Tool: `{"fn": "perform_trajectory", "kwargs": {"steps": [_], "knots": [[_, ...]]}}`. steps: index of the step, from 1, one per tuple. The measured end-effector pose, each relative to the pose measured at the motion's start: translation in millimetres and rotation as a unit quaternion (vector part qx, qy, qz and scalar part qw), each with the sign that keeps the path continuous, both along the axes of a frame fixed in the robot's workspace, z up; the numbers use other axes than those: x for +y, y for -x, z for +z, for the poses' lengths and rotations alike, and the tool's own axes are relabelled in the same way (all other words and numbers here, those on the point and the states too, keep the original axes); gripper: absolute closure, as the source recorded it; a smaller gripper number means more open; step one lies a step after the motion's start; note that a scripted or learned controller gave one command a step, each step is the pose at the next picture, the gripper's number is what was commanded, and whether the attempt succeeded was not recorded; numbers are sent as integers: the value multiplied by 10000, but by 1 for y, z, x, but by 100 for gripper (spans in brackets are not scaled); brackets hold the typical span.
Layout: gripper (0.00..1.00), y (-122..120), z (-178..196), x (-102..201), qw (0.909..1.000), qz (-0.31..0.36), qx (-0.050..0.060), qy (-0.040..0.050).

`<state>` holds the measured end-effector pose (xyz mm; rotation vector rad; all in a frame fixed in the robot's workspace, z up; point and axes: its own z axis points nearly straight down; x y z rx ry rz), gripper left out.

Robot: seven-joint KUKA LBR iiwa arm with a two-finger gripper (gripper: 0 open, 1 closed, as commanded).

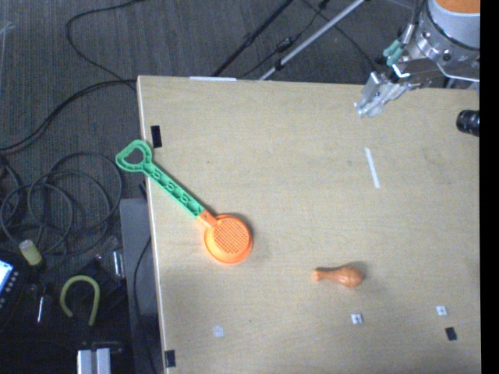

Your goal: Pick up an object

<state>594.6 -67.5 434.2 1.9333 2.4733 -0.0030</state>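
Gripper (373, 104) up at the table's (312, 131) far right edge, nothing in it.

I see its fingers close together, well away from the strainer (204, 216): green looped handle, round orange mesh head, lying slantwise near the left edge. A small orange drumstick (341, 275) lies to the strainer's right.

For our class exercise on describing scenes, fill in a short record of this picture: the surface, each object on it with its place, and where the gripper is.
surface: tan board
object 1: strainer with green handle and orange round head, lying flat at the left, handle pointing up-left
object 2: small orange pear-shaped toy, lower middle, lying on its side
object 3: thin white stick, upper right
gripper: at the upper right, over the board's far edge, apart from all three objects
held: nothing seen between the fingers
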Motion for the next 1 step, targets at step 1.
{"fn": "perform_trajectory", "kwargs": {"steps": [1], "knots": [[100,-55,-20,43,9997,232,5,2]]}}
